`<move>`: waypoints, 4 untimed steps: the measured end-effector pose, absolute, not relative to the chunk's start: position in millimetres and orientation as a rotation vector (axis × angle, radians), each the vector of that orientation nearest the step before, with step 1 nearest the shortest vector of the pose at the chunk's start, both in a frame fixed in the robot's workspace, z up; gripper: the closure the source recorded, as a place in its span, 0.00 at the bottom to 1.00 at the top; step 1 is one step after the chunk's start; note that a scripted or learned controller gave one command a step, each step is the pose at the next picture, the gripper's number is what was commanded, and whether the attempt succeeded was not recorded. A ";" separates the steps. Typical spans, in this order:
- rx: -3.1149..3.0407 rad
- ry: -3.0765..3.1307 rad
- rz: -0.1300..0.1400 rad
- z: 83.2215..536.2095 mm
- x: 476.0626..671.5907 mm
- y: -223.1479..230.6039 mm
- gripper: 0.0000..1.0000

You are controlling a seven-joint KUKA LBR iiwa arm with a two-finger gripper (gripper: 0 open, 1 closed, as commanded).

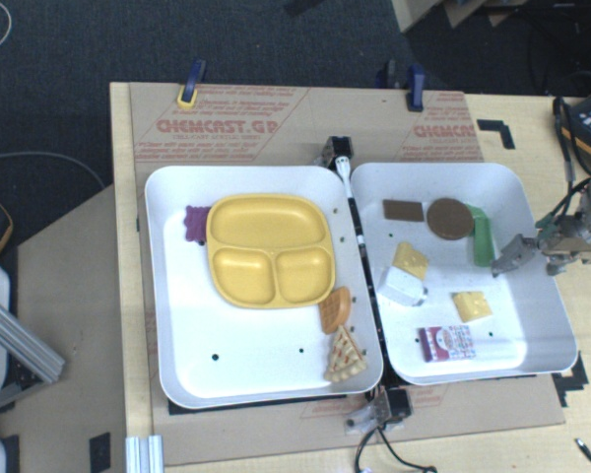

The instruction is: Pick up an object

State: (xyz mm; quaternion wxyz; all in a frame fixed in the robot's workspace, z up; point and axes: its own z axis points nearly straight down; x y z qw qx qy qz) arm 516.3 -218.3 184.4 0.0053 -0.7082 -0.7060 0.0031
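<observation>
While the left bin [177, 353] carries a yellow tray [270, 248], a purple piece [196, 224] at the tray's left edge, and an orange piece [335, 309] above a waffle cone [345, 355], the right bin [542, 333] holds a brown block [403, 210], brown disc [450, 219], green bar [483, 237], two yellow pieces [409, 260] [472, 305], white block [402, 287] and red packet [446, 343]. Claw [504, 257] enters low from right, over the right bin's right side, just beside green bar; finger spread: cannot tell.

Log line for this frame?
gripper: right bin edge, beside green block | holding: nothing seen | yellow tray: left bin
</observation>
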 end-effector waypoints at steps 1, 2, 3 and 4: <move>-2.222 -2.222 0.000 190.7 519.6 -218.2 0.00; -2.218 -2.216 0.003 146.9 513.7 -217.2 0.00; -2.215 -2.216 0.000 102.8 511.5 -220.6 0.00; -2.221 -2.223 -0.012 89.6 515.6 -219.0 0.00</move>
